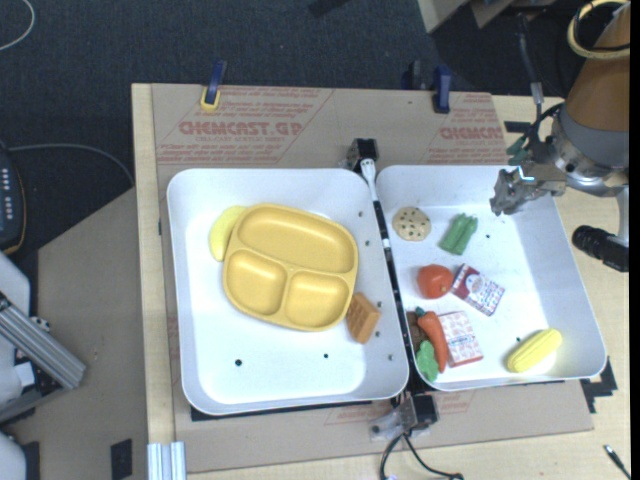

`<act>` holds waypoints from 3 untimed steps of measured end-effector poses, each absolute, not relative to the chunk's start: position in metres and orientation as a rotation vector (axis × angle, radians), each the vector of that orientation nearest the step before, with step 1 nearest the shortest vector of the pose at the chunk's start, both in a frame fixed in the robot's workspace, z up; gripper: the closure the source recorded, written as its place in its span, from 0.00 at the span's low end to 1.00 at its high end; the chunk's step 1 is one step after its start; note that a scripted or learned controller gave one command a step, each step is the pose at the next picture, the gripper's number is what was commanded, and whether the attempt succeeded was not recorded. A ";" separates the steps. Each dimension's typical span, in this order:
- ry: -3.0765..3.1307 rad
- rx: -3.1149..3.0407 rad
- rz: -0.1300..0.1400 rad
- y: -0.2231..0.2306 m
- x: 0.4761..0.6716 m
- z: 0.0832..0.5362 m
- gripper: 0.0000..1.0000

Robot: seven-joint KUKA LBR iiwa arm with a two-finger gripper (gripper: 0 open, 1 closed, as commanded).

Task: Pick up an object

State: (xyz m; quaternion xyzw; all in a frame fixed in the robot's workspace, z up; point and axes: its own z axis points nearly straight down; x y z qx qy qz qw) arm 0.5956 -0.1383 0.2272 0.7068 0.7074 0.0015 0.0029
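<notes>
Sitting in the left bin [190,268]: a yellow divided tray [288,266], covering most of a yellow piece at its far-left edge; leaning against the tray's near-right corner, a brown wafer-like block [362,318].

Lying in the right bin [580,298], from left to right: a cookie [411,224] at the far left; a carrot [430,340] by the near edge, touching a small red-and-white carton [460,336]; a red tomato-like piece [435,280] in the middle; a green vegetable [459,233] just right of the cookie, long axis running near-left to far-right; a second red-and-white packet [478,290] touching the tomato; a yellow corn cob [534,350] at the near right.

Hovering over the far-right part of the right bin: the gripper [508,194], carrying nothing visible; impossible to tell how far apart the fingers are standing.

Judging the nearest candidate to be the green vegetable, lying just left and slightly nearer than the gripper; calling for a short shift leftward and a descent, closing across the short width.
</notes>
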 end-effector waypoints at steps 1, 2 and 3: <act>2.226 2.223 -0.002 -0.113 0.551 0.237 1.00; 2.226 2.227 -0.004 -0.089 0.505 0.215 1.00; 2.221 2.217 0.004 -0.080 0.507 0.234 1.00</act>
